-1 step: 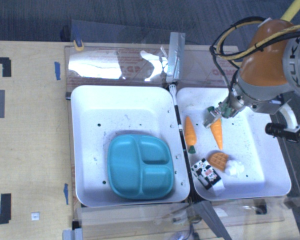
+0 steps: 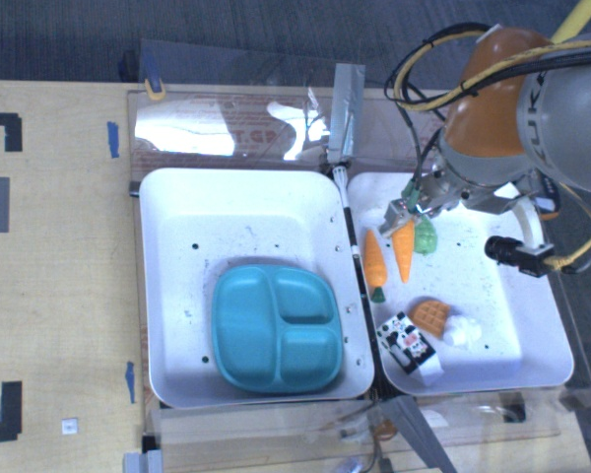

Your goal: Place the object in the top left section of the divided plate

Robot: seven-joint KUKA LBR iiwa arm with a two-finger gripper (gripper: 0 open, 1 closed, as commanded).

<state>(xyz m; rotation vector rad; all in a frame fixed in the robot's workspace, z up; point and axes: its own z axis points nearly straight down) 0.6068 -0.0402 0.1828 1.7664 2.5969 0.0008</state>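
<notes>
A teal divided plate (image 2: 276, 328) lies in the left bin (image 2: 167, 264), its top left section near the middle of that bin. My gripper (image 2: 406, 212) hangs over the upper left of the right bin (image 2: 532, 333). Just under it is an orange carrot (image 2: 404, 252), thick end up against the gripper. A small green piece (image 2: 426, 237) sits right beside that carrot. Whether the carrot is gripped or just lies below is not visible.
A second carrot (image 2: 374, 256) lies along the right bin's left wall. Lower in that bin are an orange waffle-like piece (image 2: 430, 316), a black and white item (image 2: 406, 341) and a white lump (image 2: 464, 332). A metal divider (image 2: 345, 116) stands behind the bins.
</notes>
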